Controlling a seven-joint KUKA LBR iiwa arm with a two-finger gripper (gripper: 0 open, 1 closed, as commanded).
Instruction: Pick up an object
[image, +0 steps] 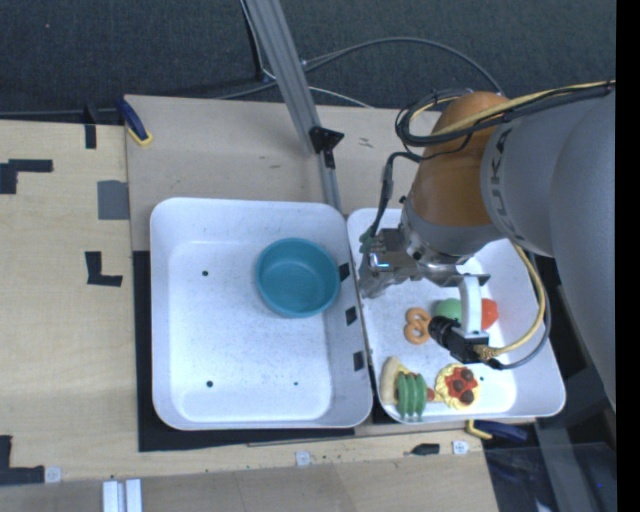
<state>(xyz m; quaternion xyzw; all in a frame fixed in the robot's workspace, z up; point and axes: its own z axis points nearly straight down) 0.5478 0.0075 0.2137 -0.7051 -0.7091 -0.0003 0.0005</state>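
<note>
Crowding the right bin (530, 400), toys (452, 385) sit beside the claw (372, 272), grip unreadable.

One fixed camera high above the bench, tilted down, takes in both shallow white plastic bins (180, 300) edge to edge; the grey arm with its orange band (500, 180) comes in from the frame's right.

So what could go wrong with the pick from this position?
The small objects in the right bin, a pretzel-like piece, a green toy and a yellow piece, lie close together, so a descent may nudge neighbours or grab two. The gripper sits near the bins' shared wall and might clip it.
</note>
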